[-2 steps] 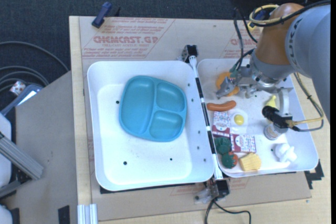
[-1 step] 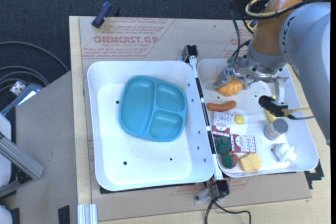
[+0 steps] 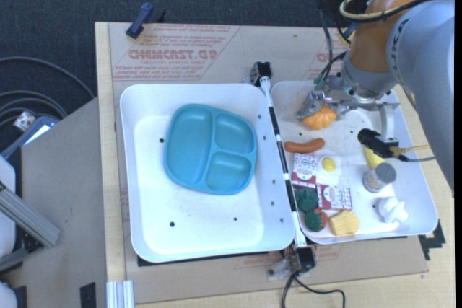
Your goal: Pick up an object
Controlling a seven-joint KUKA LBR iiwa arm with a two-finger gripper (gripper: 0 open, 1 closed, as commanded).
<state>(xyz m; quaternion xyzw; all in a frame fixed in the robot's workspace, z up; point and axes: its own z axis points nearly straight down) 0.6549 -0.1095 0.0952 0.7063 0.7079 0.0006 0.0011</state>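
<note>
The right bin holds several small items. An orange fruit-like piece lies near its far left corner. My gripper is low over the far edge of that piece, touching or nearly touching it. Nearer the camera lie a sausage, a printed packet, a small yellow ball, a green broccoli piece, a red and white packet, a yellow ridged piece, a grey can and a white piece.
The left bin holds a blue divided plate. A ridge where the two bins meet runs close to the left of the gripper. A blue clip lies on the cardboard behind the bins.
</note>
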